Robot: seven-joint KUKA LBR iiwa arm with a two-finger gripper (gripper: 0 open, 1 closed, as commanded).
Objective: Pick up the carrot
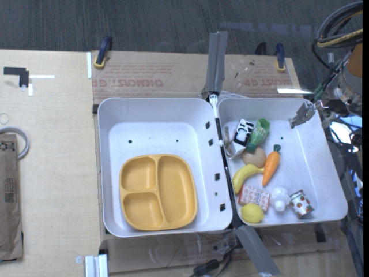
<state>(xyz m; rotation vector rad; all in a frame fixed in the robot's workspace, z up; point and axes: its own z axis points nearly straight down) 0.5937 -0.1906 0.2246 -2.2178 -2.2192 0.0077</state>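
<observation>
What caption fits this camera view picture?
Carrot lies among toy food in the right bin; gripper hovers above.

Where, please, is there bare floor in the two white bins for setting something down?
The right white bin is bare along its right side, between the orange carrot and the right wall. Its left half is crowded: yellow banana, lemon, green packet. The left white bin is bare above the yellow divided plate.
</observation>
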